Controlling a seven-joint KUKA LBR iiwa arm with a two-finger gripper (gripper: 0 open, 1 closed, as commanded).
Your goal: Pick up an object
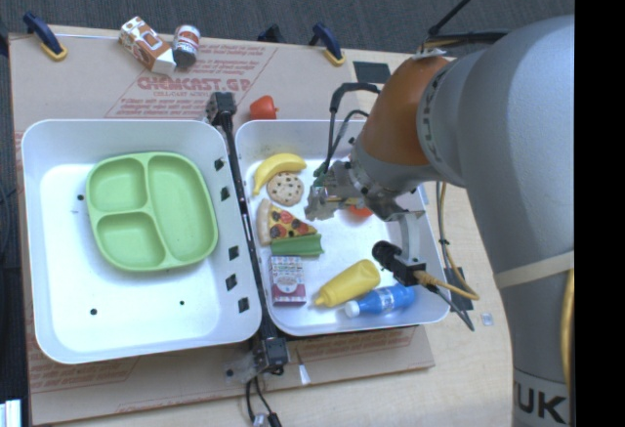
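The gripper (327,195) hung over the right bin (420,313), low and near its middle. It was made of shiny grey metal parts. Whether it was open or closed could not be told.

Just to its left lay one yellow banana (278,168), smooth and curved, with its long side running from lower left up to the right. Right under the banana sat one round cookie (285,188) with dark dots. Below and to the left of the gripper lay one pizza slice (286,219), a flat triangle, and one long green thing (296,244) lying sideways. Farther down was one small flat box (287,279) with red print. Below the gripper lay one yellow bottle (347,284), smooth and pointed, its tip aimed to the upper right. Touching it was one blue bottle (383,301) with a white cap at the left end. A small red thing (358,212) peeked out just right of the gripper.

Far to the left, the left bin (49,318) held one light green plate (151,210) with three parts and round corners.
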